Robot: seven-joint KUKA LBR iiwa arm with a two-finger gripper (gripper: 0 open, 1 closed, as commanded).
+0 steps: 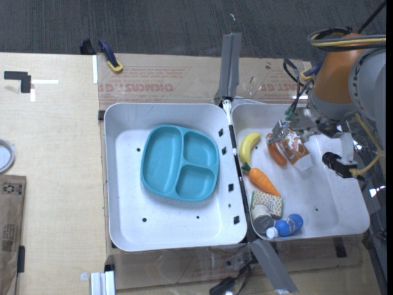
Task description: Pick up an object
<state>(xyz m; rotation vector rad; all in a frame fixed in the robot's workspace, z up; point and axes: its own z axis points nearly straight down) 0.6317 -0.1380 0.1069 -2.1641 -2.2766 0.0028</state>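
Lower right of frame, right white bin (344,217): blue-and-white round bottle (287,225) beside patterned pouch (268,203); orange carrot (264,180) above them, long axis slanting up-left; curved yellow banana (248,147) by bin's left wall

Centre right: gripper (284,135) low over red sausage-shaped piece (277,154) and orange-white packet (297,149) (likeliest targets), both touching or just below-right of tips; cannot tell jaw opening, nothing visibly held

Left bin: teal divided plastic plate (180,163), well apart

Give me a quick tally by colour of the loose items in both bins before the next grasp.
Blue: 2, the divided plate in the left bin and the small blue bottle in the right bin
Yellow: 1, the banana
Orange: 2, the carrot and the sausage-shaped piece
Mixed print: 2, the carton and the pouch
Total: 7
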